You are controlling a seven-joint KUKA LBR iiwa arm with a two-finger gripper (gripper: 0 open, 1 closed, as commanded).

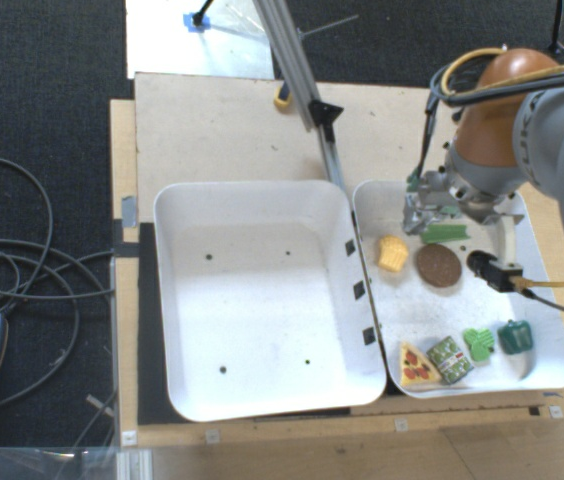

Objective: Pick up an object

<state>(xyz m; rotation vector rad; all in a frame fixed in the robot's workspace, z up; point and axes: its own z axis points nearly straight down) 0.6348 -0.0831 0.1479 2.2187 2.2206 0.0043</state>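
Observation:
My gripper (420, 216) hangs low over the back of the right bin (552, 358), under the grey arm with its orange band. A flat green piece (447, 234) lies right beside it on its right, touching or partly under it. In front of the gripper sit a yellow corn piece (392, 254) and a brown round disc (439, 266). Along the bin's front edge lie a pizza slice (417, 365), a green patterned block (450, 359), a light green piece (479, 342) and a dark green pepper (515, 336).
The left bin (177, 208) stands beside the right one, sharing a wall with black clips (359, 290). A slanted metal pole (297, 58) crosses behind the bins. A black cable plug (490, 269) hangs from the arm over the right bin.

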